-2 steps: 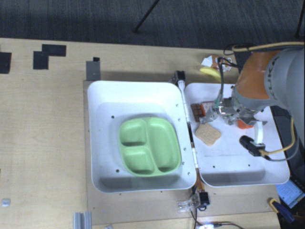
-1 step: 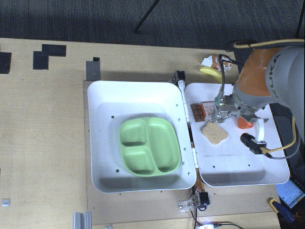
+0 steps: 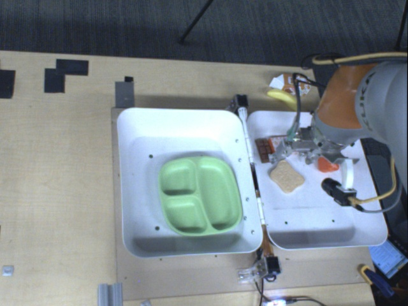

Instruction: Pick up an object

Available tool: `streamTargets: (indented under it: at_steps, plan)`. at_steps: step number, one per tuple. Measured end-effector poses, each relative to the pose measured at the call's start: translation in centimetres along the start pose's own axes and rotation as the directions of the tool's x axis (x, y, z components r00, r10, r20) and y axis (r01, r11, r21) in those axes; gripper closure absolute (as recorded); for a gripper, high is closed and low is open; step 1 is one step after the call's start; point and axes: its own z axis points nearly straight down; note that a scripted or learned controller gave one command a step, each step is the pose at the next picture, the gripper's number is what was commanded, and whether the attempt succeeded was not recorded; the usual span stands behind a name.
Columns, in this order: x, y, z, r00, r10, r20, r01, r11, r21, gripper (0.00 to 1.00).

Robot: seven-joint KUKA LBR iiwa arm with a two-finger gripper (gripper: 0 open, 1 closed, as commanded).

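End effector (image 3: 294, 153) over right bin (image 3: 319, 231), grip state unclear; bread slice (image 3: 287, 178) below; green tray (image 3: 199, 195) in left bin (image 3: 137, 171).

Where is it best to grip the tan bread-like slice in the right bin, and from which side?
Probably from above, closing across the narrower width of the tan bread-like slice. It lies flat on the right white bin's floor, with bare floor along its lower edges.

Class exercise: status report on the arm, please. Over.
Gripper low in right bin, above tan sponge. Nothing seen held. Brown block and orange piece close beside.
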Motion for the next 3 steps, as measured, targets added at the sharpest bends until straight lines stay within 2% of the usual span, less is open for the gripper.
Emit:
streamTargets:
  at_steps: [1, 2, 3]
  plan:
    - [0.1, 0.1, -1.1, 1.000, -0.002, 0.000, 0.002, 1.000, -0.003, 1.00]
    - [0.1, 0.1, -1.1, 1.000, -0.002, 0.000, 0.002, 1.000, -0.003, 0.00]
    - [1.8, -1.9, 1.4, 1.000, 0.002, 0.002, -0.002, 1.000, 0.009, 0.00]
